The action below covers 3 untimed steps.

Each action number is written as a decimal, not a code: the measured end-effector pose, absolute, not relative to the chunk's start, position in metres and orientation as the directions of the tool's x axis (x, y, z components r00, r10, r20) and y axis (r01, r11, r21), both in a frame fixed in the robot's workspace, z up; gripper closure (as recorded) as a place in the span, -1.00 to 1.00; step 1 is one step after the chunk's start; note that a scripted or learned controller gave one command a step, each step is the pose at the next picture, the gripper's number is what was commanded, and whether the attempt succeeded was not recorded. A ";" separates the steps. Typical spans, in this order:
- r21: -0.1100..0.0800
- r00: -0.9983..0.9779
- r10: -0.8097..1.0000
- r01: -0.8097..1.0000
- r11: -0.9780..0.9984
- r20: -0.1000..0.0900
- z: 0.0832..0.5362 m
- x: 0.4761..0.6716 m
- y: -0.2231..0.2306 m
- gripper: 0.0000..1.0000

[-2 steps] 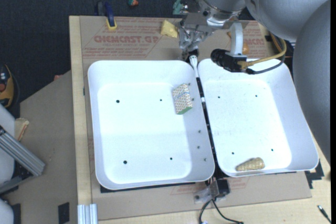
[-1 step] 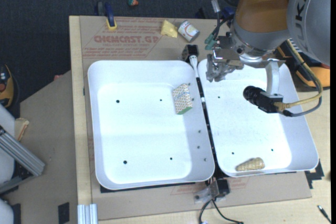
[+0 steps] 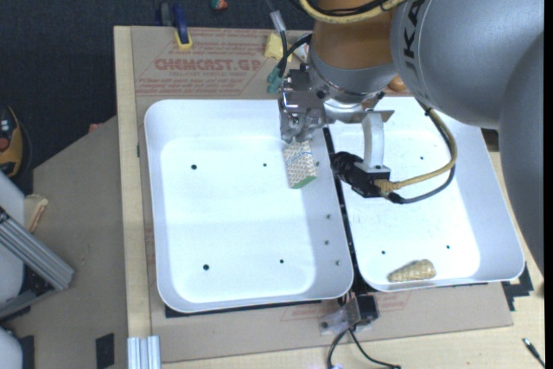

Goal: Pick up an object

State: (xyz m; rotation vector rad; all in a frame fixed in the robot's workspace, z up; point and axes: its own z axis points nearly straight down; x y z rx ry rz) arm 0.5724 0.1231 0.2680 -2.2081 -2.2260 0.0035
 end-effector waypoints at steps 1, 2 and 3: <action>0.018 -0.007 1.000 1.000 0.007 0.006 0.407 0.590 0.174 1.00; -0.010 -0.004 1.000 1.000 0.004 -0.001 0.324 0.612 0.223 1.00; 0.000 0.003 1.000 1.000 -0.003 0.000 0.373 0.571 0.187 1.00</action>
